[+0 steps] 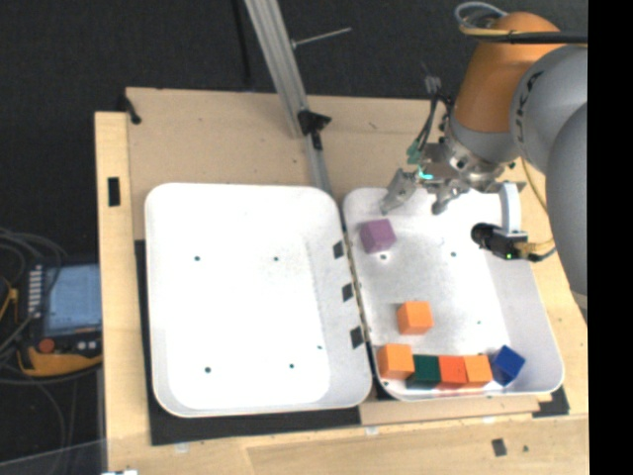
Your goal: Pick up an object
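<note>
Claw (421, 198) over far edge of right bin (514, 295), fingers spread apart, nothing between them. Purple block (376, 235) just below-left of claw, near it, not touching. Lone orange block (414, 316) further toward near side. Row along near wall, well apart from claw: orange block, green block (426, 369), two more orange, blue block (507, 363). Left bin (178, 265) well left of claw.

one fixed camera above the bench (247, 127), slanted down, both bins (247, 206) in frame
</note>
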